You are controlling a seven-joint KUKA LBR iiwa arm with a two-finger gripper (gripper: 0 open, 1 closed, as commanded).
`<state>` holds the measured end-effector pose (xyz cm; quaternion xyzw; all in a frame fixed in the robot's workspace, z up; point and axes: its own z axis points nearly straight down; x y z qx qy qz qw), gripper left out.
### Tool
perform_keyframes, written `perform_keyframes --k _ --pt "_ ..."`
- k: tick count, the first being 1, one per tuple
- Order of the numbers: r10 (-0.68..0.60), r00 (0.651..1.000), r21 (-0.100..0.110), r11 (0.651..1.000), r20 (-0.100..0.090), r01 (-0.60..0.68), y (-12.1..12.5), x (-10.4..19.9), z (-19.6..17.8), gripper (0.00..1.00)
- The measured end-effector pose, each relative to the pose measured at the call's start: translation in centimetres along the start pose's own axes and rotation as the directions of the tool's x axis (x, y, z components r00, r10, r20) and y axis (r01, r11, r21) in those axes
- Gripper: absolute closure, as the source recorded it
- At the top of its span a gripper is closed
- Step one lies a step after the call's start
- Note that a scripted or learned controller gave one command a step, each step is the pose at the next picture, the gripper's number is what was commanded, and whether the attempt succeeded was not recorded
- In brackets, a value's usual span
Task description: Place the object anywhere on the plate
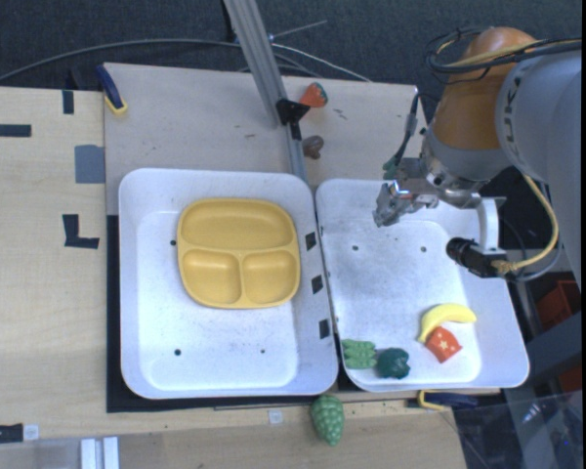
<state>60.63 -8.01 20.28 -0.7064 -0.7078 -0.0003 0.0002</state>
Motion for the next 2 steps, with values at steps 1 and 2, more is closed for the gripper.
perform_keyframes --k 1,2 --pt "-0.003 1.0 0.003 1.0 -0.001 0.003 -2.8 4.5 -0.9 1.0" --pt "-0.004 1.0 0.005 1.0 -0.001 0.004 -4.9 9.2 -0.4 1.0"
